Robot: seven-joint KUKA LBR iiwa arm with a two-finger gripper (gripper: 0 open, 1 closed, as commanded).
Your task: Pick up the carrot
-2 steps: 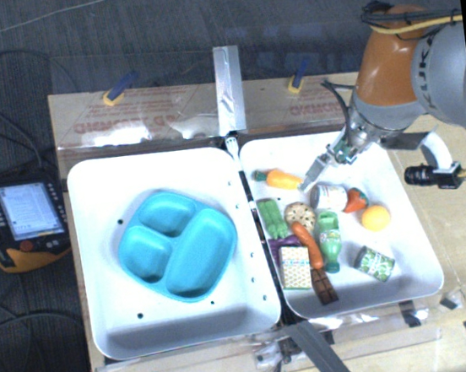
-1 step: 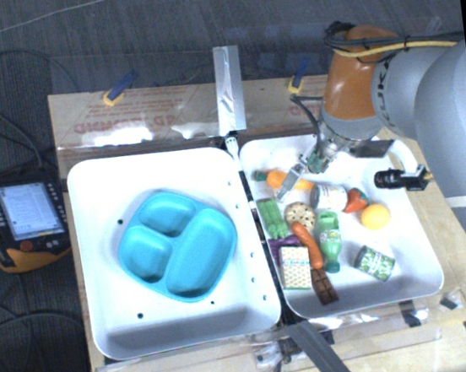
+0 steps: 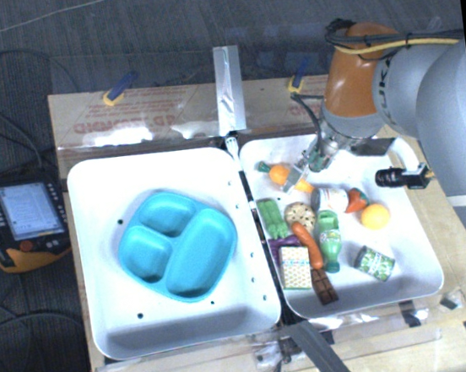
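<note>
The carrot [image 3: 310, 246] is a slim orange stick lying lengthwise in the middle of the right bin [image 3: 416, 280]. It sits between a green bottle [image 3: 330, 240] and a patterned box [image 3: 295, 267]. My gripper [image 3: 315, 160] hangs over the back of that bin, well behind the carrot, close to a small orange fruit [image 3: 279, 174]. Nothing shows between its tips, and the arm's orange band [image 3: 351, 80] hides its upper part.
The right bin is crowded: a green cucumber [image 3: 269, 217], a round cookie [image 3: 298, 213], a red piece [image 3: 354, 201], an orange [image 3: 375, 216], a green can [image 3: 373, 263] and a brown bar [image 3: 323, 286]. The left bin [image 3: 107, 325] holds a blue divided plate [image 3: 178, 243].
</note>
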